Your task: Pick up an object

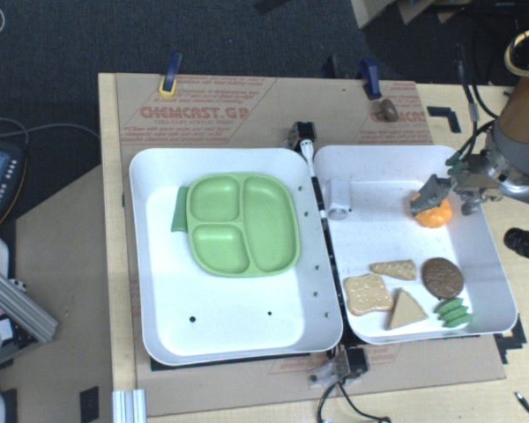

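Overhead view of the desk (123,236) carrying 2 white bins. The left bin (159,307), well away from the jaws, held a green divided plate (243,223). The right bin (485,263), directly under the jaws, held the loose items. The grey arm (516,139) entered from the right, and its gripper (448,192) hung low over the far half of that bin.

An orange object (435,216), the likely target, lay touching or just under the jaws, on their near side. Whether the jaws stood released or clenched could not be told, and no item was seen between them.

A sound grasp probably required centring over the orange object and closing only once it sat squarely in the gap, since a rounded item tends to squirt sideways.

Nearer the camera than the jaws, well apart from them, lay a round brown cookie (443,277), 3 pale cracker pieces (370,294) and a small green item (453,312). Bare bin floor lay to the jaws' side toward the divider, giving room to travel. The bin's far wall and right rim stood close by, so a straight vertical lift appeared safest.
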Available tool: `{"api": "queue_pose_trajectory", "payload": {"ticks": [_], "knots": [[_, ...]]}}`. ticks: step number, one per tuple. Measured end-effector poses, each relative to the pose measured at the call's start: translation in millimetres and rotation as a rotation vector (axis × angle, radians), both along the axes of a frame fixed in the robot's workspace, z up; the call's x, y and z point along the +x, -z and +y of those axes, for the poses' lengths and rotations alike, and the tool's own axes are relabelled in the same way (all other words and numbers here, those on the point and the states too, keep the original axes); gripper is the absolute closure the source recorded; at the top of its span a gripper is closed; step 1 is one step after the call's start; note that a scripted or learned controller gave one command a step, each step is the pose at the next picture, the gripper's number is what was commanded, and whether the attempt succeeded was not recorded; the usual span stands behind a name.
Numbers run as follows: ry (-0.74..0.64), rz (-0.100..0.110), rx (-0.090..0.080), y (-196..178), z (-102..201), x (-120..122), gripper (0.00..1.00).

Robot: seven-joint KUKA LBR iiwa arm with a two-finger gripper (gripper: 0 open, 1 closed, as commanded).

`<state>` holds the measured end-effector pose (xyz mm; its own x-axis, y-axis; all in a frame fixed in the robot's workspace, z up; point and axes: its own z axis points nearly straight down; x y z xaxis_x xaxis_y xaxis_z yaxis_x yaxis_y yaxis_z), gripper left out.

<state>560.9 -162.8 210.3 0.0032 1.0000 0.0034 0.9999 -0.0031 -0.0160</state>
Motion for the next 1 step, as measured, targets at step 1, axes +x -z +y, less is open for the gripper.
{"api": "queue_pose_trajectory", "payload": {"ticks": [1], "knots": [[-0.003,-0.015,-0.003,-8.2,0.2,2.9,0.0]]}}
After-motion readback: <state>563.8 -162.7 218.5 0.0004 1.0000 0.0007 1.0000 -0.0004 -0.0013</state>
